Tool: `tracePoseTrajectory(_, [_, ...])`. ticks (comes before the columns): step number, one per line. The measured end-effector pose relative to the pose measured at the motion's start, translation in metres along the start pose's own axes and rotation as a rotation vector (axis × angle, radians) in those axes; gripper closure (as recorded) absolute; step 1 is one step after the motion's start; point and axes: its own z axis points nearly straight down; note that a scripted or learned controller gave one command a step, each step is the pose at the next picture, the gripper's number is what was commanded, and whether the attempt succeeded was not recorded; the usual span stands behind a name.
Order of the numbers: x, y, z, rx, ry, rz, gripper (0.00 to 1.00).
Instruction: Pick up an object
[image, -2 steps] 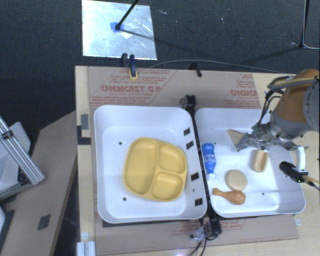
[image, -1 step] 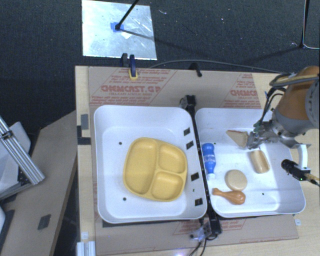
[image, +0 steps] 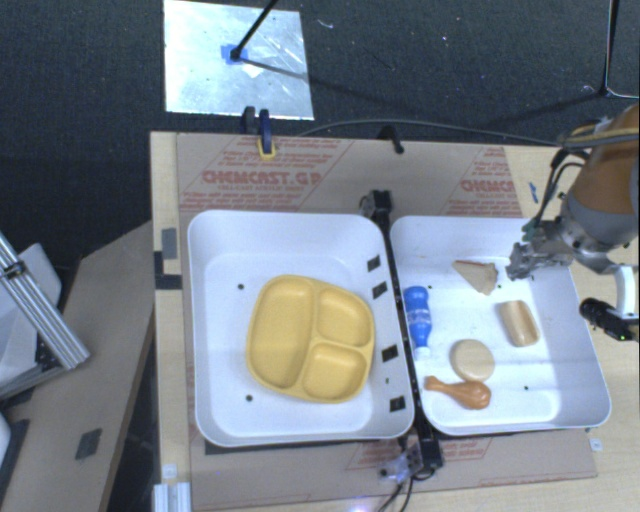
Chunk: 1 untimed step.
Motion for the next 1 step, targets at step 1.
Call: tracePoseTrajectory(1, [-0.0011, -0.0008, -0.0651, -0.002, -0.001, -0.001, 1.0])
